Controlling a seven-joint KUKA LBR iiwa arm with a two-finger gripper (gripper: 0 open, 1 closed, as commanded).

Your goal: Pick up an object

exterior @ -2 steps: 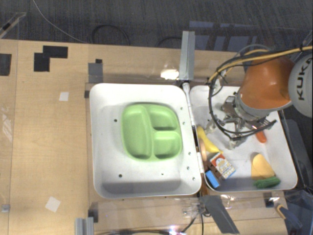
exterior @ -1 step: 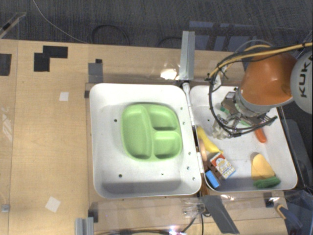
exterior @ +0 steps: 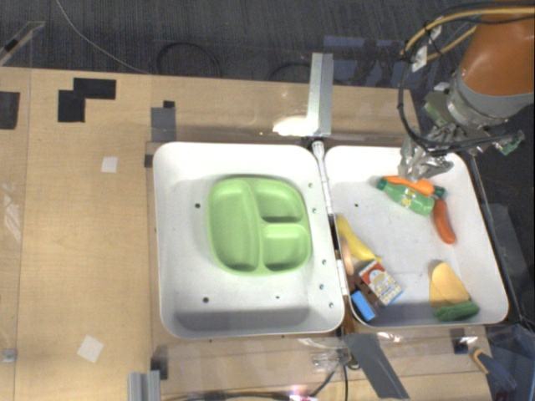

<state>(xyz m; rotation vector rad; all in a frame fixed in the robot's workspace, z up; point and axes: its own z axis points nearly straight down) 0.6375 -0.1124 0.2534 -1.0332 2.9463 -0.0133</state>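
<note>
My gripper hangs over the far part of the right bin, open, with nothing between its fingers. Just below it in the view lies a green bottle with an orange carrot against its far side. A red sausage lies to the right of the bottle. Nearer the front are a yellow banana, a small printed box, a blue block, a yellow cheese wedge and a green pickle.
The left bin holds a green divided tray. A metal divider rail runs between the bins, with an upright post behind it. The arm's cables loop at the upper right.
</note>
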